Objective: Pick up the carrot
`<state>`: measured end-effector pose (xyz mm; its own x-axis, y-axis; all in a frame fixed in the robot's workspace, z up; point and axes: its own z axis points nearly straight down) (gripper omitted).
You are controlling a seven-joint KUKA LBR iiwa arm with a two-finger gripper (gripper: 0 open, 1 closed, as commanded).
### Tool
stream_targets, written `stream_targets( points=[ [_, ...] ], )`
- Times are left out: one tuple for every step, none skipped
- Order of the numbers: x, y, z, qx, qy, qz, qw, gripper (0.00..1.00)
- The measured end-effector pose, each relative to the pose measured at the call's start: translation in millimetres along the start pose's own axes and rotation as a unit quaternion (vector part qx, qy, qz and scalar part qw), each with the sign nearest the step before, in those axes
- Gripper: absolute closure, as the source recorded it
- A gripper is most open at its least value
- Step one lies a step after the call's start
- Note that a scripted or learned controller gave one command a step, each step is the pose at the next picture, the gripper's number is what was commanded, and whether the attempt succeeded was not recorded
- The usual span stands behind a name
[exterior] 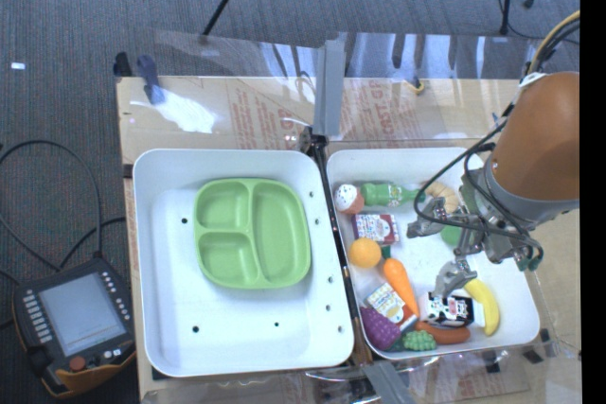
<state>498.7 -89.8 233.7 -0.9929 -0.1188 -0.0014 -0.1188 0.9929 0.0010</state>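
The orange carrot (401,285) lies at a slant in the middle of the right bin (525,322), its thick end up toward an orange fruit (365,253). My gripper (454,280) hangs low over the same bin, a short way right of the carrot and apart from it. It sits just above a black and white carton (447,308) and beside a yellow banana (484,305). Nothing of the carrot is covered by the arm.
Around the carrot lie a green bottle (383,195), a red and white packet (376,227), another packet (385,301), purple grapes (379,328) and a red sausage (445,334). The left bin (161,317) holds a green divided plate (253,232).
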Motion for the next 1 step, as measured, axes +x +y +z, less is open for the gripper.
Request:
stream_targets(
  points=[
    [4.2,58.7,49.0,-0.001,0.003,-0.032,0.9995,0.00]
  ],
)
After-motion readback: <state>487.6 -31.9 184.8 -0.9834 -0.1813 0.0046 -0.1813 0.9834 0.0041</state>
